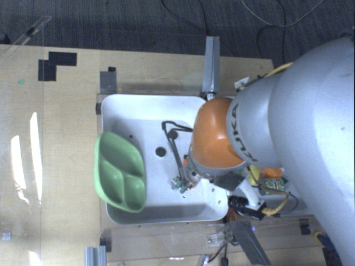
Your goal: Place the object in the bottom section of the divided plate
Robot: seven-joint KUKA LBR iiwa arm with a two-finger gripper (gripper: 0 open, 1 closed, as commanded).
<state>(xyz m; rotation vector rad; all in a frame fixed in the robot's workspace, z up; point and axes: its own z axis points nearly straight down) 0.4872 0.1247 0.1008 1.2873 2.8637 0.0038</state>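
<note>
A green divided plate (119, 170) leans on the left wall of the left white bin (144, 107), with one large section and two smaller ones toward the bottom of the view. My gripper (181, 184) hangs low over the bin floor, right of the plate and apart from it. A small greenish bit shows at its tip, too small to identify. The orange band and grey arm (299, 121) hide the right bin and most of what lies in it.
A dark round spot (161, 152) marks the bin floor between plate and gripper. A black cable (173, 137) loops down to the gripper. Yellow and orange-green items (270, 184) peek out beneath the arm at the right.
</note>
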